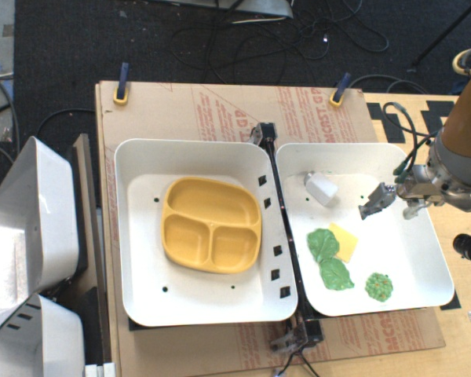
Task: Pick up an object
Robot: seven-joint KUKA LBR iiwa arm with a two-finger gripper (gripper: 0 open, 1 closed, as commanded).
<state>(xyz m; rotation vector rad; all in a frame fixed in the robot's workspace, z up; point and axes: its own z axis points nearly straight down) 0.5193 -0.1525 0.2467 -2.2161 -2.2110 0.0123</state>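
Green broccoli (379,287) sits low in rt bin (424,285); gripper (374,203) above, jaw state can't tell.

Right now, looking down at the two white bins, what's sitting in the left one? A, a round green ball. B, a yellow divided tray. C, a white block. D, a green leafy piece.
B: the yellow divided tray lies in the left bin, while the white block, the green leafy piece and the round green ball all lie in the right bin.
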